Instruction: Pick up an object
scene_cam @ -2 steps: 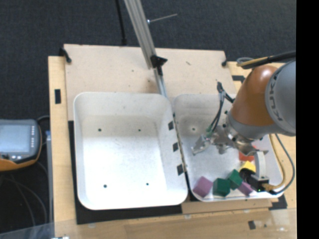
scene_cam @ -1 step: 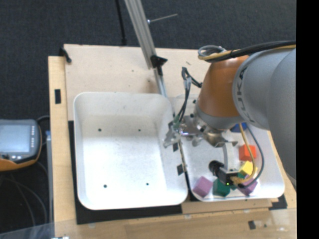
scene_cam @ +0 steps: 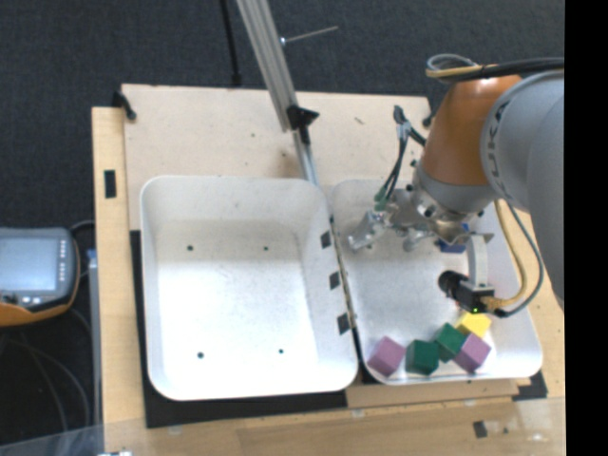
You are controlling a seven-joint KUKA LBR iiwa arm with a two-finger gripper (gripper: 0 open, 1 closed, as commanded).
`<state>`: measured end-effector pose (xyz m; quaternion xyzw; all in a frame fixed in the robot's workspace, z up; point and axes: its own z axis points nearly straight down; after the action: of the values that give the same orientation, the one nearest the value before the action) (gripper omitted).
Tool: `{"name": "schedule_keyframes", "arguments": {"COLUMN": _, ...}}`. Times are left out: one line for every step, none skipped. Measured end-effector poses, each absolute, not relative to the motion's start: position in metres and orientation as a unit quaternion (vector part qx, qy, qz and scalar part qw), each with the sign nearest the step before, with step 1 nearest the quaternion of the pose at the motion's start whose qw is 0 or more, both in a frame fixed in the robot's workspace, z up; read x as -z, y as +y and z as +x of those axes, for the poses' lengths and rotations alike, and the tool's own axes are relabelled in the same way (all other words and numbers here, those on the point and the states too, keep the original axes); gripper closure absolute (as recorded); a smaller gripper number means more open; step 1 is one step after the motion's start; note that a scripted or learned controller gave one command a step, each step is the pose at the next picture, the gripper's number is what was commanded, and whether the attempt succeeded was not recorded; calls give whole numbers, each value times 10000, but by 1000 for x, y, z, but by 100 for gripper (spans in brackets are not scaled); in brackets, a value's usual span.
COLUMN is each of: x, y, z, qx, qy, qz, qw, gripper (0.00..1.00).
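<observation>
A slanted overhead view of a wooden tabletop [scene_cam: 218, 122] carrying two shallow white bins side by side. The left bin [scene_cam: 237, 288] has a bare white floor with a few dark dots. The right bin [scene_cam: 399, 293] holds a small cluster of blocks along its near edge: a purple block [scene_cam: 386, 354], a green block [scene_cam: 423, 356], a second green block [scene_cam: 447, 336], a second purple block [scene_cam: 472, 351] and a yellow block [scene_cam: 475, 325], all touching or just beside one another.

A grey arm [scene_cam: 527, 136] with an orange band reaches in from the right. Its end effector [scene_cam: 380, 228] hangs over the far half of the right bin, near the divide between the bins. Whether it is spread or pressed together cannot be told from this angle; nothing is visible in its grip.

The pick looks not yet done: every block lies on the bin floor, none lifted. The blocks sit well apart from the end effector, nearer the viewer and further to the right. What remains, by this reading, is to move over the cluster, descend, close on one block and raise it.
</observation>
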<state>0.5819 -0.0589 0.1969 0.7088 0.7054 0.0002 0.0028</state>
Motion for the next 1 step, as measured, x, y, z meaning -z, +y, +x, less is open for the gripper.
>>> {"name": "schedule_keyframes", "arguments": {"x": -257, "y": -104, "z": 609, "qx": -18, "qy": 7060, "qz": 7082, "qw": 47, "gripper": 0}}
